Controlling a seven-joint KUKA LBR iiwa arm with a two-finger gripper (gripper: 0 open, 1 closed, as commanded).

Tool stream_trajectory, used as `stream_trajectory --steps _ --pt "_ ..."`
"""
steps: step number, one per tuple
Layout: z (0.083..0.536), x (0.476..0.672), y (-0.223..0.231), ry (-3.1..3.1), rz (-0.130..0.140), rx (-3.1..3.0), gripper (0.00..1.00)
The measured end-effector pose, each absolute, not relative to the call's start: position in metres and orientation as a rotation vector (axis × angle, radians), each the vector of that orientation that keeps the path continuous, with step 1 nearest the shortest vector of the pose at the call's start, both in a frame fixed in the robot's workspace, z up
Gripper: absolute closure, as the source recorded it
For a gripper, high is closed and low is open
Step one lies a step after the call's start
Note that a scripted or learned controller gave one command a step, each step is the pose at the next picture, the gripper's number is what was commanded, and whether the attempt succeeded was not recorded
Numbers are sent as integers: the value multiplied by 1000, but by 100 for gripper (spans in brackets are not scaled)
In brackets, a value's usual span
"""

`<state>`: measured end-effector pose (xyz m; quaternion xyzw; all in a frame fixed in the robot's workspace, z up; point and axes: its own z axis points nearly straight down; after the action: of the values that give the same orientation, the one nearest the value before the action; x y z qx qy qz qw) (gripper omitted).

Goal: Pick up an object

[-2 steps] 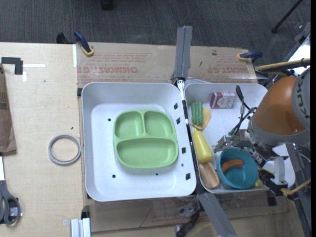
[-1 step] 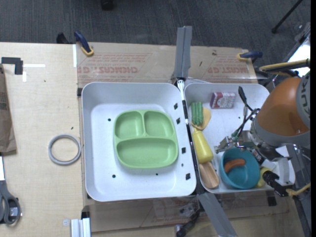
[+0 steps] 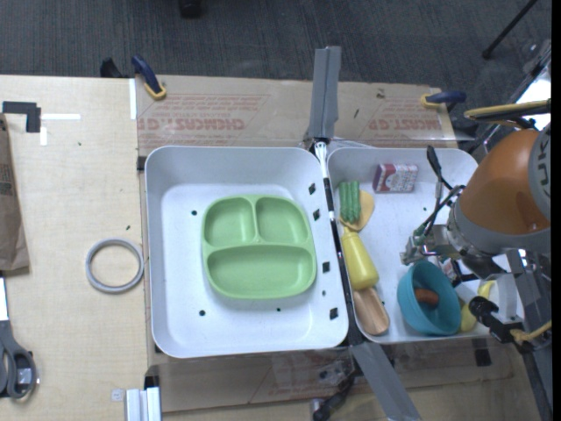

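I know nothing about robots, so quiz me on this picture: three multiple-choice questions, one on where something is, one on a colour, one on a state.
1. Where does the green divided plate lie?
A. left bin
B. right bin
C. on the bench

2. What colour is the bowl in the right bin?
A. red
B. blue
C. white

3. How does the yellow bottle rest?
A. upright
B. on its side
C. inside the bowl

Answers: 1 A, it sits alone in the left bin. 2 B, the bowl is plainly blue. 3 B, it lies lengthwise beside the bin wall.
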<state>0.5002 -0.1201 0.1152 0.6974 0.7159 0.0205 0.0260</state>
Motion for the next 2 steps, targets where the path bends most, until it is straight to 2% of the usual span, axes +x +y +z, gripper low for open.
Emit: stream_trajectory --steps 1,2 --pt "90 544 -111 1790 -7 2584 100" --pt "104 519 -101 1297 25 2842 100"
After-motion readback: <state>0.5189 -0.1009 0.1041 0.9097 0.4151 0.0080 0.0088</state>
